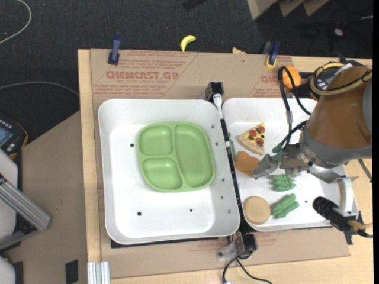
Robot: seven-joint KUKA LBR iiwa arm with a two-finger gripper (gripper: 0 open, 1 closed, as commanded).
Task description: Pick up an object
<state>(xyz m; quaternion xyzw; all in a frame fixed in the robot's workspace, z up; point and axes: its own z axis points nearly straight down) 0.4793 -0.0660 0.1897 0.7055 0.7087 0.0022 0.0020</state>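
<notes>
Gripper (265, 169) low in right bin (308, 220), over the orange-brown toy (244, 161) beside pizza slice (253, 137). Finger state: cannot tell. Green divided plate (176, 157) in left bin (118, 176).

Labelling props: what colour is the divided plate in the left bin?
Light green divided plate, seen in the camera view.

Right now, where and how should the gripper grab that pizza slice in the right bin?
Judging by its pose, grip the pizza slice across its two straight edges, midway along, coming from above. It lies flat, apart from the orange piece, with bare bin floor around it.
</notes>
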